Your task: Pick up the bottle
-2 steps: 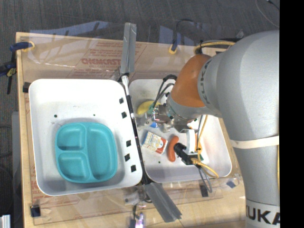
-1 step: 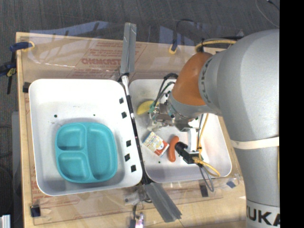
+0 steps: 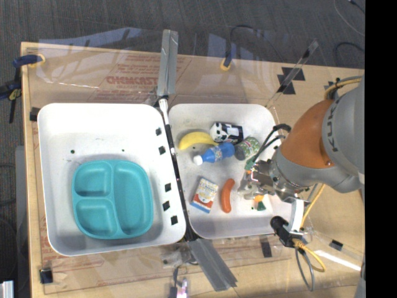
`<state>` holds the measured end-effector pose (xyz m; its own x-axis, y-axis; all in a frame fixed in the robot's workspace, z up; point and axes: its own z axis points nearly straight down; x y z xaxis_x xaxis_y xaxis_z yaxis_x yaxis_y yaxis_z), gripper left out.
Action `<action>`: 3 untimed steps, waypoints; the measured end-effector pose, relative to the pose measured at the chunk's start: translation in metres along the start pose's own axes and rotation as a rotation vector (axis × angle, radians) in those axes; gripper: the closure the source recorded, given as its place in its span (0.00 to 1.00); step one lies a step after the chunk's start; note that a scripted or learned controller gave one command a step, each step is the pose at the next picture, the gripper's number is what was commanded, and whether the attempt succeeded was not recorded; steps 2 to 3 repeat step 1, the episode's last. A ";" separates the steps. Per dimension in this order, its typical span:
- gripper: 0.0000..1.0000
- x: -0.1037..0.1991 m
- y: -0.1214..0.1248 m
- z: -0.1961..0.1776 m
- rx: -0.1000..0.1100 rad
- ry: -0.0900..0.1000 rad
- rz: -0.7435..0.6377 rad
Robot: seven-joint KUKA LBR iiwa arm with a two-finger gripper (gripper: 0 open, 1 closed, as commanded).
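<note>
A small blue bottle [image 3: 217,153] with a white cap lies on its side in the middle of the right bin [image 3: 260,228], cap pointing left. My gripper [image 3: 255,190] hangs low over the right side of that bin, right of and below the bottle and apart from it. A small orange and green piece [image 3: 260,204] lies just under the gripper. The grey arm with its orange band [image 3: 310,144] covers the bin's right rim.
Around the bottle lie a yellow banana [image 3: 195,140], a black-and-white cow toy [image 3: 226,131], a green can [image 3: 249,146], a small carton [image 3: 204,194] and a red sausage [image 3: 227,195]. The left bin [image 3: 56,123] holds a teal divided plate [image 3: 113,197].
</note>
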<state>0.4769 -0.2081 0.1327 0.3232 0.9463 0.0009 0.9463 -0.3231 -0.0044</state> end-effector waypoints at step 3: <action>1.00 0.059 0.099 -0.091 -0.001 -0.001 0.076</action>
